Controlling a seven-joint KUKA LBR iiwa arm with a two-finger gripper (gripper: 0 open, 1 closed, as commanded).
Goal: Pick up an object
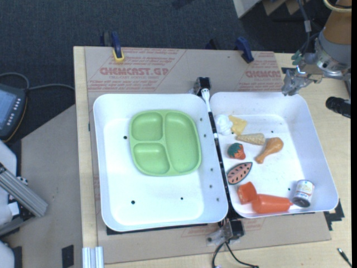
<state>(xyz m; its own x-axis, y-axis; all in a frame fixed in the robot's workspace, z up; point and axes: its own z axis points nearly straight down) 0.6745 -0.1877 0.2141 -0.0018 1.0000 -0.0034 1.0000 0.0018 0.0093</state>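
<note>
Two shallow white bins sit side by side on the bench (pixel 83 149), a sheet of brown board printed with red lettering. The left bin (pixel 111 205) holds one thing, a light green divided plate (pixel 165 142) with three compartments, lying flat toward the far half of the bin. The right bin (pixel 312 138) holds eight small items: one white lump (pixel 223 124) at its far left, one yellow wedge (pixel 239 124) just beside that, one pale ridged cone (pixel 250 139), one toy drumstick (pixel 269 148) right of the cone, one strawberry-like piece (pixel 236 150), one flat oval slice with dark seeds (pixel 239 172), one orange carrot-shaped toy (pixel 264 201) along the near edge, and one small tin can (pixel 303 193) lying just right of the carrot's tip. The gripper (pixel 291 88) hangs over the far right corner of the right bin, at its rim, well apart from all eight items; whether it is parted or closed cannot be told, and nothing shows held in it. Two blue clamps (pixel 116 42) (pixel 243 47) pin the far edge of the board. Dark blue carpet (pixel 83 15) lies beyond the bench, and a black device with a screen (pixel 10 109) rests at the left edge.
</note>
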